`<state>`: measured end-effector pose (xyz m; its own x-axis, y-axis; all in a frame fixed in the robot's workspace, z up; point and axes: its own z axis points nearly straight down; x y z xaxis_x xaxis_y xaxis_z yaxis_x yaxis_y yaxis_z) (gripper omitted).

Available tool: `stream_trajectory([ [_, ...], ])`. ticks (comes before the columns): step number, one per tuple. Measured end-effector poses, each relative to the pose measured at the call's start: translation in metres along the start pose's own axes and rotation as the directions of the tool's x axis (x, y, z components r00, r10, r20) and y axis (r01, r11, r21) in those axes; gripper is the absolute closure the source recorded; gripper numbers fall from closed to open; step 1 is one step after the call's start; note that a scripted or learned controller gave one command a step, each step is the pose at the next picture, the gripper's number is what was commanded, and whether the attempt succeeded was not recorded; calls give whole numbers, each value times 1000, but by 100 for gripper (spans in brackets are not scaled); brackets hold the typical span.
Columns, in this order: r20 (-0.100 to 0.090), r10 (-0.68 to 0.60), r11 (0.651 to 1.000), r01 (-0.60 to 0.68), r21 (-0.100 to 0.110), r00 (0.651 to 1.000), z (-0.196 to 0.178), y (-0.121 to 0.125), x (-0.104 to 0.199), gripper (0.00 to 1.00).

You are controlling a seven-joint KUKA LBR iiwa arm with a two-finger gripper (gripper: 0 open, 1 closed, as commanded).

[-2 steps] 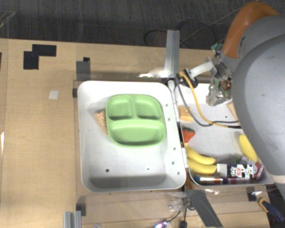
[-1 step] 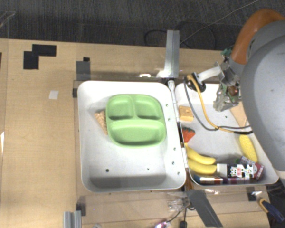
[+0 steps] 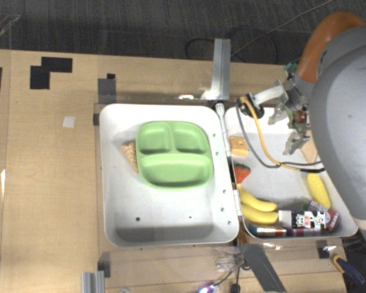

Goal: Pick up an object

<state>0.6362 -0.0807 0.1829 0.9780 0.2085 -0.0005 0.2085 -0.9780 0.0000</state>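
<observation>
I find the hand (image 3: 291, 119) above the right bin (image 3: 274, 179); whether it is clenched I cannot tell. Nearest candidate: corn cob (image 3: 318, 189) at the bin's right side. I judge it light, stiff, ridged; grip across its middle.

Single fixed camera, overhead, slanted down; moderate range. Covers bench (image 3: 43, 163), left bin (image 3: 119, 224), right bin (image 3: 274, 176). Arm (image 3: 348, 121) enters from right, apparently nearest lens.
</observation>
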Motion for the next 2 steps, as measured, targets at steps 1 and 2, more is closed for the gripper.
stream_trajectory([
  [1, -3, -15, 1000, 15, 1, 1000, 89, 11, 20, 0],
  [2, -1, -42, 999, 42, 1, 999, 93, 0, -10, 0],
])
